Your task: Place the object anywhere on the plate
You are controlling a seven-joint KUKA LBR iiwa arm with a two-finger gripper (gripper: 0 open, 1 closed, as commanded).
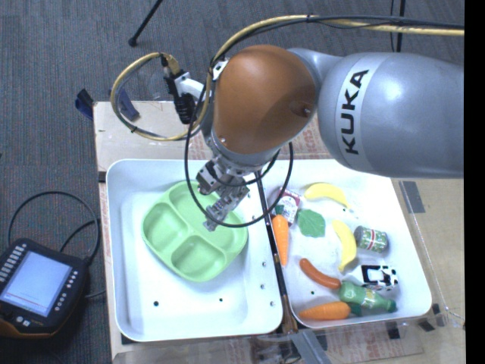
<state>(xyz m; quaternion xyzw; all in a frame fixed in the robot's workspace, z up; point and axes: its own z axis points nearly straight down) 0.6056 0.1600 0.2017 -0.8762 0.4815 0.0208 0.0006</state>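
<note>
Plate (182, 241) in left bin (129, 294), toy foods (333, 249) in right bin (413, 279), pendant (38, 287) left of bench.

Green divided plate (186, 249) (three compartments) lies flat in left bin (129, 279).

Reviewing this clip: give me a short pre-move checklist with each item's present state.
1. Pincer over the green plate: ok.
2. Object seen between the fingers: cannot tell.
3. Plate lies flat in the left bin: ok.
4. Plate compartments free to receive an object: ok.
5. Toy food, such as the carrot and bananas, remains in the right bin: ok.
6. Cable hanging beside the pincer clear of the plate: not ok, it crosses the plate's right rim.
</note>
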